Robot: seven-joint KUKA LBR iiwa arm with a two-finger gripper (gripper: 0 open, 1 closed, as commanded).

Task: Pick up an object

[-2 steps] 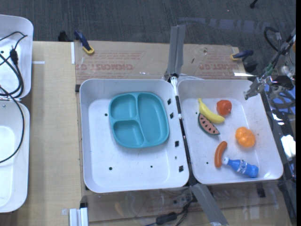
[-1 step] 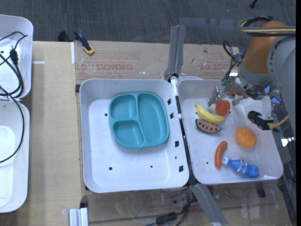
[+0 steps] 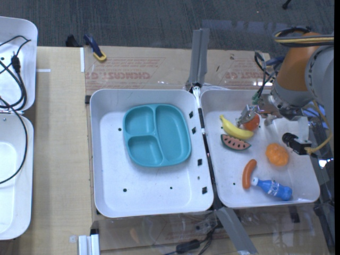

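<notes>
The gripper hangs low over the far left part of the right bin, at the end of the grey arm with its orange band, which comes in from the right. Just under and beside the gripper lies a red round object, like a tomato; it seems to touch the metal fingertips, but I cannot tell if it sits between them. I also cannot tell if the gripper is open or closed, because the view from above hides this.

The yellow banana lies just near-left of the gripper, its far end almost below it. The watermelon slice lies just nearer than the banana, touching it or almost so. The orange rests to the near right of the gripper, apart from it. The sausage lies nearer still, tilted, and the blue bottle lies on its side just beside the sausage's near end, close to the near wall of the bin.

In the left bin a teal plate with three compartments lies flat, well apart from the gripper.
</notes>
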